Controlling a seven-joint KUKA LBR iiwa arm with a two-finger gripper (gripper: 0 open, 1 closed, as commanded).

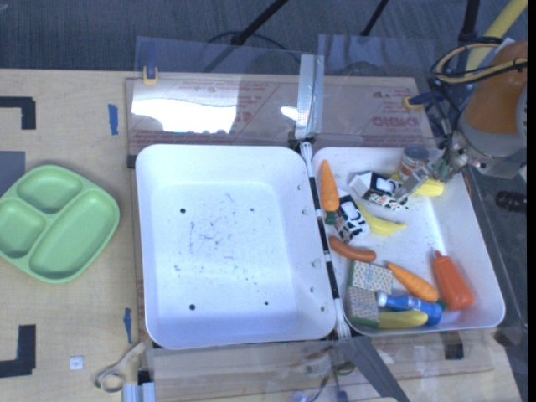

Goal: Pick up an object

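The right bin [484, 268] holds several small objects. An orange carrot [328, 187] lies by its left wall, and a white and black box [374, 188] sits at the back. A yellow banana [386, 222], a black and white block [352, 221] and a red sausage [352, 249] lie near the middle. Toward the front are a second carrot [411, 281], an orange bottle [453, 282], a patterned box [368, 289] and a blue and yellow tube [408, 312]. My gripper [410, 177] hangs low over the bin's back right, just right of the white and black box, with a yellow piece [431, 188] beside it.
The left bin [159, 174] stands beside the right one, sharing a middle wall. A green divided plate [57, 222] lies on the bench at far left. Clear panels [218, 82] rise behind both bins. Scissors [117, 373] lie at the front left.
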